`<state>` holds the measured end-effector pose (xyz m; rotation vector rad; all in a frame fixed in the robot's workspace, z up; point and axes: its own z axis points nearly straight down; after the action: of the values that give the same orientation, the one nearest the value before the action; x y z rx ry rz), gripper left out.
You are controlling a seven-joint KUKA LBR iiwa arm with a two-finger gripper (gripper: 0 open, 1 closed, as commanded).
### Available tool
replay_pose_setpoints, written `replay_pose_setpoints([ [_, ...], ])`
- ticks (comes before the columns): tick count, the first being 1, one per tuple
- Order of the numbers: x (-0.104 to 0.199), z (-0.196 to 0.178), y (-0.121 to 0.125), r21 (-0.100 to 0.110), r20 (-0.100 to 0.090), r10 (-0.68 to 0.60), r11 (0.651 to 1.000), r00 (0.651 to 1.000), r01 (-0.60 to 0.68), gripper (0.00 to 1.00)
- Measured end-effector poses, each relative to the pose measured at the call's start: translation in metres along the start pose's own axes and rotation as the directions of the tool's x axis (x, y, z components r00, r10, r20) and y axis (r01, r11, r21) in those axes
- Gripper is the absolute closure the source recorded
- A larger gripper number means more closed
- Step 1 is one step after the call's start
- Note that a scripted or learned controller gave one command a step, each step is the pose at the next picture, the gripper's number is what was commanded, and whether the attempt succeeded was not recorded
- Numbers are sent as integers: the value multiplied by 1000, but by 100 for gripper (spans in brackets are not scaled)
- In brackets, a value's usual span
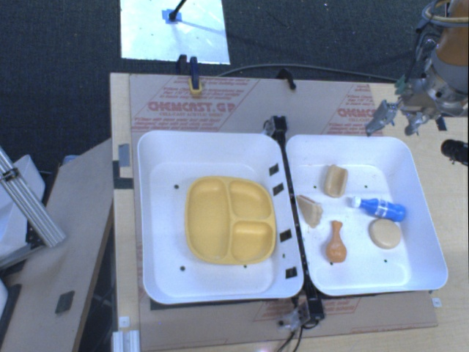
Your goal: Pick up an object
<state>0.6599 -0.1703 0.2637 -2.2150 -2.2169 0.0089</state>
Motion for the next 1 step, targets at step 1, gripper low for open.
replay_pose_setpoints([
  [1,1,-8,2,-12,2,-2,1000,1000,2,0],
])
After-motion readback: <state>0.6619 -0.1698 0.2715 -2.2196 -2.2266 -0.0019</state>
